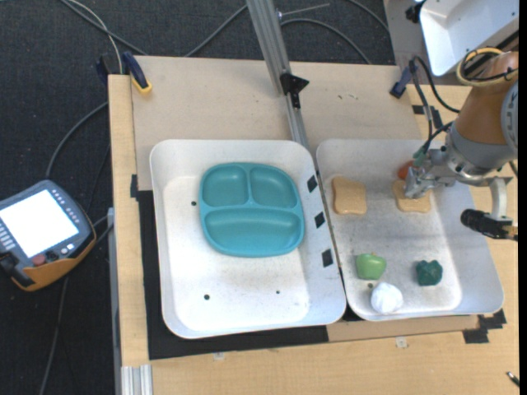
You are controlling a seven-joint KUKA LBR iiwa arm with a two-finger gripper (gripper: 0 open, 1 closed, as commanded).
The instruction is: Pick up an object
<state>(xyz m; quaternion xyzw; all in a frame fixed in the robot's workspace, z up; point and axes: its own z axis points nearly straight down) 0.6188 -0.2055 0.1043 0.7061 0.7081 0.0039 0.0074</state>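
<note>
The claw [418, 181] sits low in the right bin [478, 299], at the far side, directly over a tan block [414, 202]; whether it is spread or pinching cannot be told. A second tan block [349, 196] lies left of it. Near the front edge lie a green pepper [370, 265], a white ball [385, 298] and a dark green piece [427, 272]. The left bin [177, 303] holds a teal tray [250, 209], with bare floor around it.

Two white bins [247, 319] sit side by side, the left holding one teal divided plate [249, 209], the right holding two tan blocks [349, 196], one green piece [370, 265], one dark green piece [427, 272] and one white piece [385, 298].
</note>
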